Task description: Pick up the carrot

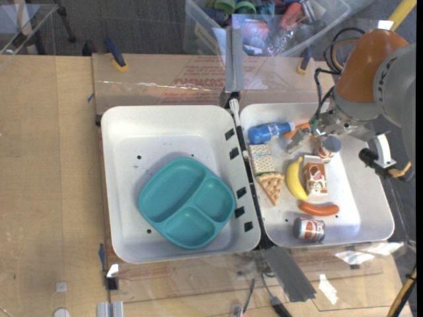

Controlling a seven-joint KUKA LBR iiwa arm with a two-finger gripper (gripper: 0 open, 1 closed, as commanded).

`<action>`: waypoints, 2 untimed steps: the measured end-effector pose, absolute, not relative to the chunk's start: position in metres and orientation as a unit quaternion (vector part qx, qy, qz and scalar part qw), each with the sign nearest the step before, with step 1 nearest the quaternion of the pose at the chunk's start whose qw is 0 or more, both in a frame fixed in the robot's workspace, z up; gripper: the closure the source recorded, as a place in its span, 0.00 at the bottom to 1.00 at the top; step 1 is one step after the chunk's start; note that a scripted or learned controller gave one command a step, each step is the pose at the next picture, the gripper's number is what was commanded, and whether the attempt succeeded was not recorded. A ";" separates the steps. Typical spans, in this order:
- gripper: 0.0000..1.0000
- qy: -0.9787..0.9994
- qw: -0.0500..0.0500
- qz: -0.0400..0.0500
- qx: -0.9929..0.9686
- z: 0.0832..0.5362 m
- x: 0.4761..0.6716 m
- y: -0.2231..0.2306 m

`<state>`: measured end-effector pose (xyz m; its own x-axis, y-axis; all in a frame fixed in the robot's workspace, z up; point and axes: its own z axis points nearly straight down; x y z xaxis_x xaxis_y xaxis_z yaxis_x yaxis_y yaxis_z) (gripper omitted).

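**Arm hovers low over crowded right bin**

The gripper (316,132), its grip state impossible to tell, hangs at upper right above the carrot (299,130), apparently lining up a grasp. The carrot lies beside a blue bottle (268,132), above the banana (295,179).

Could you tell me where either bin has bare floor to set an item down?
The left bin has bare floor behind and left of the teal plate. The right bin is bare along its right side, beyond the sausage and can. Its left and middle are crowded: bottle, pizza slice, banana.
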<state>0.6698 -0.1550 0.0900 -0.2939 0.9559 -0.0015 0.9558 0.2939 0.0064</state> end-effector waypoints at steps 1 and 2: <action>0.00 0.804 0.003 0.002 0.594 0.090 0.670 -0.155; 0.00 0.804 0.003 0.002 0.594 0.090 0.670 -0.155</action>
